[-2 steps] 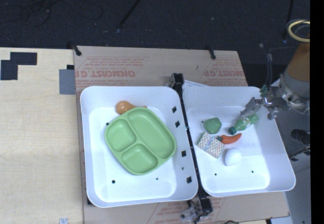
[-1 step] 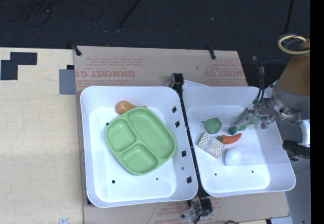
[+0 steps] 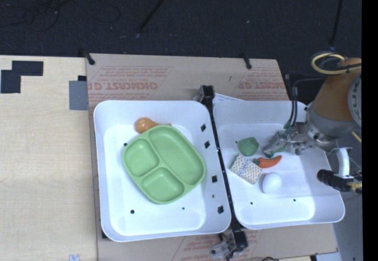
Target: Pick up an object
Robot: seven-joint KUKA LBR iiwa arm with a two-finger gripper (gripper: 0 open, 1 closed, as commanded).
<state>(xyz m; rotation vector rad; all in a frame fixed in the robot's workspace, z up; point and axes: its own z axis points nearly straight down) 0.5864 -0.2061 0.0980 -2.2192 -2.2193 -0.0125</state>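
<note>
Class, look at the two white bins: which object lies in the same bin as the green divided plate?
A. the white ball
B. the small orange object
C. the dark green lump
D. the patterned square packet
B: the small orange object sits at the upper rim of the green divided plastic plate in the left white bin.

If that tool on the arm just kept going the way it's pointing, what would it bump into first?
Probably the orange-red piece, just ahead of the tool in the right bin. The green lump sits close too; depth is hard to judge.
</note>
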